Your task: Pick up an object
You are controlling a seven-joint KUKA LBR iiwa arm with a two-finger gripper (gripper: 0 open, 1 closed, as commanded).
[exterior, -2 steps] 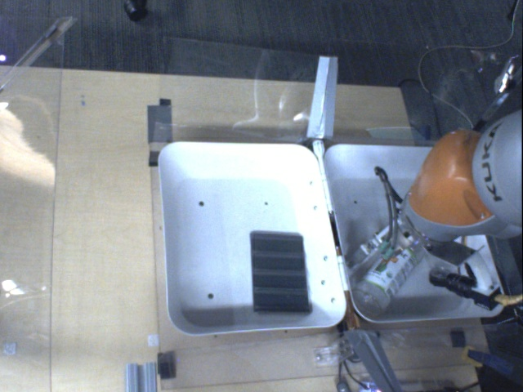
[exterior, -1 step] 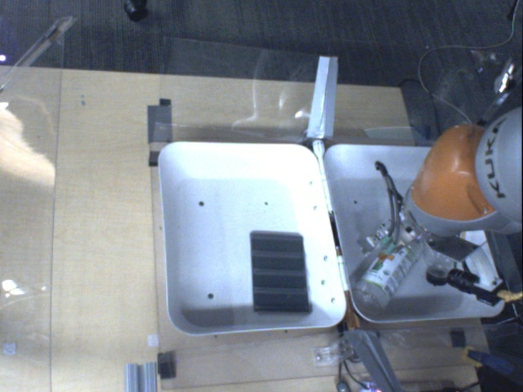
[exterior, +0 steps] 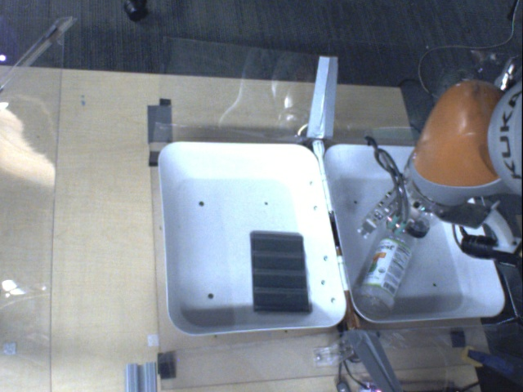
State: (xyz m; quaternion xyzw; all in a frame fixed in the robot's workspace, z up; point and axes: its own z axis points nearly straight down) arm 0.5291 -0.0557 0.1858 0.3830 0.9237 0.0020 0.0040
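A clear plastic bottle (exterior: 386,269) with a white, green and orange label lies on its side in the right shallow white plastic bin (exterior: 482,299), tilted so that one end points toward the bin's near edge and the other up toward the arm. Its body is smooth and see-through, rounded, with the label wrapped around its middle. Just above the bottle's upper end hangs the two-finger metal gripper (exterior: 392,219), a cluster of shiny grey parts and thin black cables; whether its fingers are spread or closed cannot be told from here, and nothing is plainly seen between them. The gripper sits very near the bottle's top end, perhaps touching it, though contact is unclear. Above it swells the glossy orange band (exterior: 459,133) of the grey arm (exterior: 458,190), reaching in from the right. In the left shallow white bin (exterior: 176,219), well apart from the bottle, rests a dark grey ribbed rectangular block (exterior: 279,272) with a matte surface. Both bins stand side by side on a pale wooden bench (exterior: 90,243)
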